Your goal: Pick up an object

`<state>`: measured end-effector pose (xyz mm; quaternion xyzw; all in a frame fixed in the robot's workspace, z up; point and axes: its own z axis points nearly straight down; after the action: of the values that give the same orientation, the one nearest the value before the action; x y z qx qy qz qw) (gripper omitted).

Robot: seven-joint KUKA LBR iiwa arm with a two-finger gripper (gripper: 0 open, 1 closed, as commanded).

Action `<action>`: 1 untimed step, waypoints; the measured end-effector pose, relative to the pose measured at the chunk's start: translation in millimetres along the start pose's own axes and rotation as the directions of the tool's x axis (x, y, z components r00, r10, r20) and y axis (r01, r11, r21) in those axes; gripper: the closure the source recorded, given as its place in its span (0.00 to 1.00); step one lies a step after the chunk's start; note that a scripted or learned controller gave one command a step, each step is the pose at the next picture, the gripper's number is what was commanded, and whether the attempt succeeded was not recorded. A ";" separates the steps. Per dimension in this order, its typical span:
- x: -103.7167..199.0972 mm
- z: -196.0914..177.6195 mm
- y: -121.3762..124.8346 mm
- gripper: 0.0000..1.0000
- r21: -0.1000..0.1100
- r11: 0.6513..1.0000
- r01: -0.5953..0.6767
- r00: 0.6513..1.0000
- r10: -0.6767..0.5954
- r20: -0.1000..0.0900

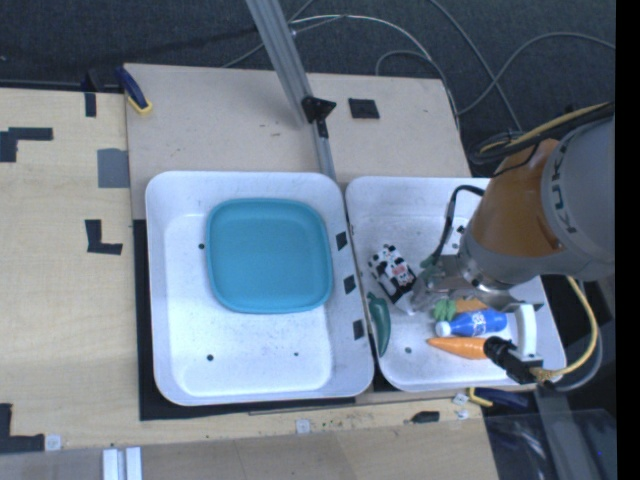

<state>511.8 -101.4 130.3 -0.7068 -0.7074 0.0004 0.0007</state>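
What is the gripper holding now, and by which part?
It cannot be told: the gripper is low in the right bin, beside the cow toy.

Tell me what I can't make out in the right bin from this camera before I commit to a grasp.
- Gripper: in the camera view the arm's wrist covers it; finger state unreadable.
- Blue and white bottle: its far side is under the arm.
- Cow toy: too small to tell its pose.
- Orange carrot: its right end meets a black fitting.
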 end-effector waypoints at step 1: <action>4.9 -48.0 8.8 1.00 -0.004 1.000 0.000 1.000 0.000 0.001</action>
<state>520.6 -96.5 178.3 -0.7067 -0.7075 -0.0009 -0.0010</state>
